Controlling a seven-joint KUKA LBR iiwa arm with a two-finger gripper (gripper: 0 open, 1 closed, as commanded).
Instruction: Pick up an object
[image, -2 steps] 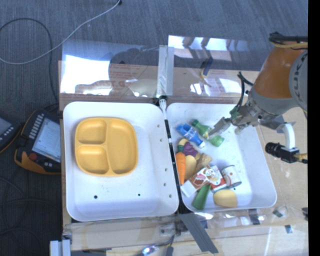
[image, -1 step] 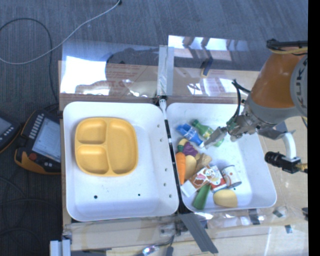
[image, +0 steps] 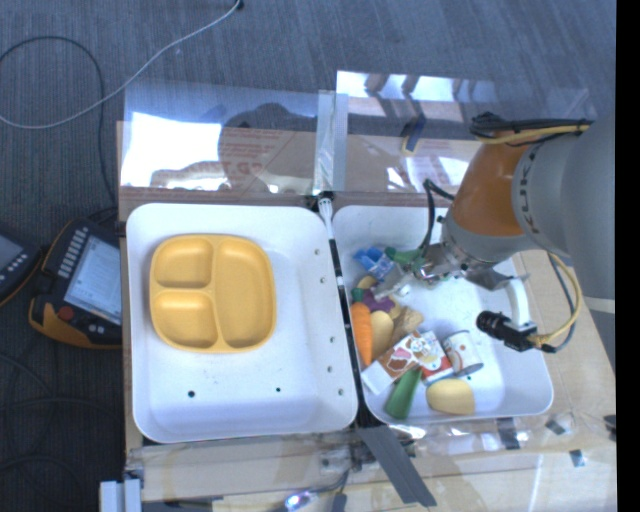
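A: Presently, what is the gripper (image: 412, 278) status?

B: Undetermined; the wrist hides it. It sits low over the upper end of the toy pile in the right bin (image: 520, 385), positioned for a pick.

A: Candidates?

B: Carrot (image: 361, 331) just below-left of the gripper; yellow lemon (image: 450, 397) farther below. The yellow tray (image: 212, 292) lies in the left bin (image: 240, 395).

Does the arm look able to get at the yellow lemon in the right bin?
Probably yes: the lemon lies uncovered near the front wall of the right bin, with open floor beside it and the pincer further back.
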